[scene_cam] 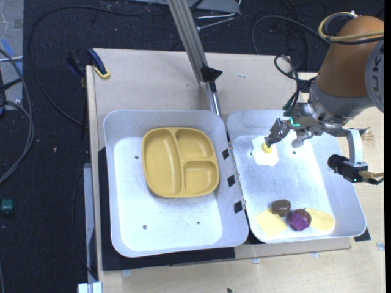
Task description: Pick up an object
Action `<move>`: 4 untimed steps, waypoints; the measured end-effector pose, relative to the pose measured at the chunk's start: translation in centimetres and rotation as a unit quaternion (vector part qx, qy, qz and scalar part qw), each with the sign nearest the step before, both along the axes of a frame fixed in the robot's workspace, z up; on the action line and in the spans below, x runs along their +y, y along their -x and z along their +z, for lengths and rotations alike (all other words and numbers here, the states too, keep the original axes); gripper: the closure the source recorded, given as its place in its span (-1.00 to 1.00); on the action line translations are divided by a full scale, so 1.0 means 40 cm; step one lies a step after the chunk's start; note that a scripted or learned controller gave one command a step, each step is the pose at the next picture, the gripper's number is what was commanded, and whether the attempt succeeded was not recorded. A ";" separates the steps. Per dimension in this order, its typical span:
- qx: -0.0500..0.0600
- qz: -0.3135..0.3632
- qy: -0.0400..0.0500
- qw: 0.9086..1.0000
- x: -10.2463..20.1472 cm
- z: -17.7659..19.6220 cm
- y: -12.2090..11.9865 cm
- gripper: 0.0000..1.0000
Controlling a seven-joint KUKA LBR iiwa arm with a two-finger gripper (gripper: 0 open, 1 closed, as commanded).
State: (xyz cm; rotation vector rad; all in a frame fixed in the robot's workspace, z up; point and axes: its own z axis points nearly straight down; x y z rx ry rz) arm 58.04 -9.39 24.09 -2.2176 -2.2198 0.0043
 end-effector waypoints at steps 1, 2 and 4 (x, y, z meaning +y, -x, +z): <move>-0.002 0.000 0.000 1.000 0.000 0.004 -0.002 -1.00; -0.001 -0.001 0.000 1.000 -0.013 -0.145 -0.015 -1.00; -0.002 -0.001 0.001 1.000 -0.025 -0.375 -0.023 -1.00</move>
